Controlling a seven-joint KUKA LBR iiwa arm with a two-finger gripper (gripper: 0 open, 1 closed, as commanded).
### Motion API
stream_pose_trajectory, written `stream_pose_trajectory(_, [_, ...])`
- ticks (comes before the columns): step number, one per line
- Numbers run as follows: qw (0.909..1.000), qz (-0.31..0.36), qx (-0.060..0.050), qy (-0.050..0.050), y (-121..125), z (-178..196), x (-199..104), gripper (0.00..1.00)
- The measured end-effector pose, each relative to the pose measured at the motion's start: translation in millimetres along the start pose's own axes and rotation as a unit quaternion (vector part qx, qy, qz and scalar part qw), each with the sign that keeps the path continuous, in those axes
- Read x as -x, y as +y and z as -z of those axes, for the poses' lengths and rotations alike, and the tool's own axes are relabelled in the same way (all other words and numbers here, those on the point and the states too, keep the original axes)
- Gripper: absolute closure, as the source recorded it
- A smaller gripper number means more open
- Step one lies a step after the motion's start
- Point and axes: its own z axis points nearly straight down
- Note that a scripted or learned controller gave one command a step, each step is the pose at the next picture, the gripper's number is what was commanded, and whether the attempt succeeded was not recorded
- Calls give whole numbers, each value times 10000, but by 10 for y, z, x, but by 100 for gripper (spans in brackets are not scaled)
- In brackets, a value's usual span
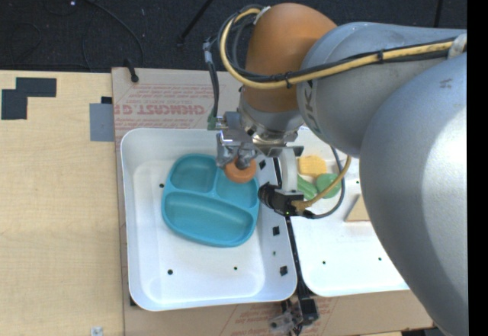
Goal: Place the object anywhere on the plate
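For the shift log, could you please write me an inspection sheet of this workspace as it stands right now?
Surface: two white bins; left bin bears the plate.
Job's things: blue divided plate, flat in the left bin; small orange object at the plate's upper right compartment, directly under the gripper.
Clutter: yellow item and green item in the right bin.
Grippers: gripper low over the plate's rim; finger state unclear.
Cables: yellow hose along the arm; black cable below the wrist.
Surroundings: cardboard sheet, dark floor.

The arm (366,98) reaches left from the right, wrist pointing down.
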Motion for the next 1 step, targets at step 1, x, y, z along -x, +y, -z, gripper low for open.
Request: stream_pose_trajectory(1, [10000, -1, -7, -8, -3, -6, 10, 0])
